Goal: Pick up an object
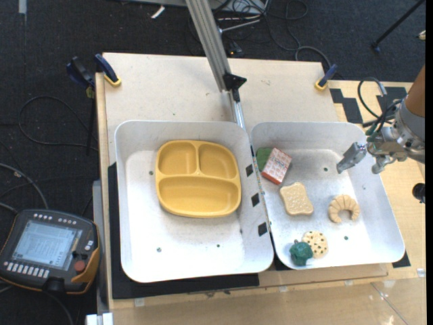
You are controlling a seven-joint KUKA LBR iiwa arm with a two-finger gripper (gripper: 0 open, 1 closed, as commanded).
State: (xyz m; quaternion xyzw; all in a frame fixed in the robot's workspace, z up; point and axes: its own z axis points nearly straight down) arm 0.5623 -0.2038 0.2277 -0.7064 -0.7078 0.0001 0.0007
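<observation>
Nearest the camera, at the lower edge of the right bin (379, 249), a small green broccoli piece (300, 252) lies touching a round chocolate-chip cookie (315, 243). Farther back in the same bin, a pale croissant (344, 208) sits toward the right wall, and a slice of toast (296, 199) lies near the middle, apart from the croissant. Behind the toast, close to the bin's left wall, a red and white carton (276, 166) rests tilted, with a green item (262, 158) half hidden just beside it against the wall.

In the left bin (135, 181) lies a yellow divided plate (198, 179) with three compartments, flat on the floor of the bin.

At the right edge the grey arm (413, 124) reaches in, and its pincer (356, 156) hangs over the upper right part of the right bin, well apart from the croissant and the toast. Nothing shows between its fingers; whether they are spread or closed cannot be told. A grey pendant with a screen (44, 249) lies on the floor to the left of the bench (169, 87).
</observation>
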